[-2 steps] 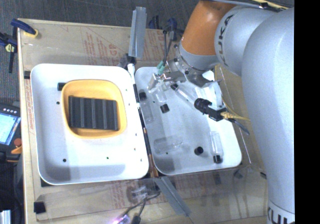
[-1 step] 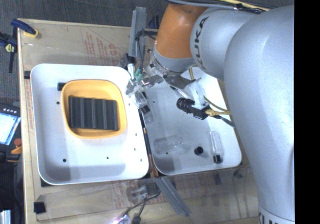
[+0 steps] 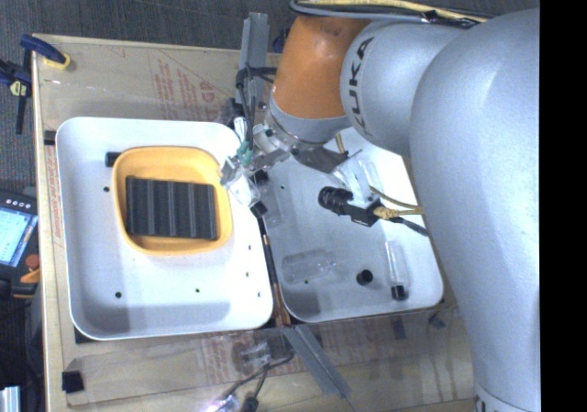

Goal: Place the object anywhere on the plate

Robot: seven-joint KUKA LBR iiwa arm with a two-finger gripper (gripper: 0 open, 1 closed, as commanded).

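A yellow plate (image 3: 170,162) with a dark ridged centre lies in the left white bin (image 3: 138,309). My gripper (image 3: 242,166) hangs over the plate's right rim, near the wall between the two bins. Something small and pale greenish shows at its tip, too small to identify. In the right bin (image 3: 303,309) lie a clear plastic piece (image 3: 312,265), a clear tube with a dark end (image 3: 395,265) and a small black item (image 3: 364,277). The grey arm with its orange band (image 3: 312,71) covers the back of the right bin.
A black plug on a yellow-tipped cable (image 3: 341,200) hangs off the wrist over the right bin. Blue clamps (image 3: 41,50) grip the bench's left back corner. A screen device (image 3: 14,231) sits at the far left edge.
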